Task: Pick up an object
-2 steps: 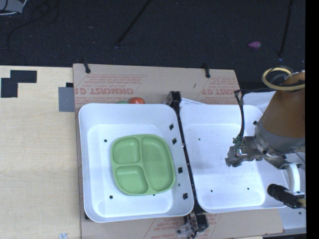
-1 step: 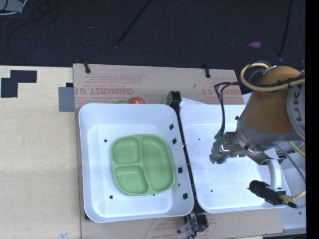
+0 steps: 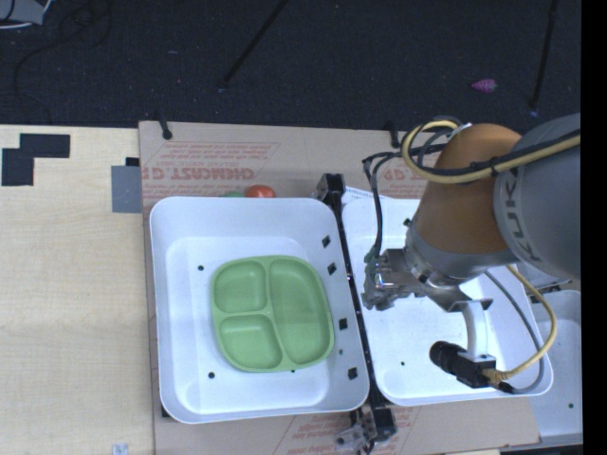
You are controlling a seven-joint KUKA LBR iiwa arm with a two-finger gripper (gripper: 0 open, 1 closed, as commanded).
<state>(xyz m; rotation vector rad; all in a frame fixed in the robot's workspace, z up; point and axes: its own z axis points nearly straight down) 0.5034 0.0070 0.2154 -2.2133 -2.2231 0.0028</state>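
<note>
A light green divided plate (image 3: 271, 312) with three compartments lies flat in the middle of the left bin (image 3: 180, 254). My gripper (image 3: 379, 288) hangs low over the left part of the right bin (image 3: 403, 387), close to the wall between the two bins. The grey arm with its orange band (image 3: 465, 197) covers much of the right bin. No object shows at the gripper.
A small red object (image 3: 259, 192) with a bit of green beside it lies on the cardboard just behind the left bin's far rim. A black divider (image 3: 346, 292) with clips runs between the bins. Cardboard (image 3: 237, 159) underlies both bins.
</note>
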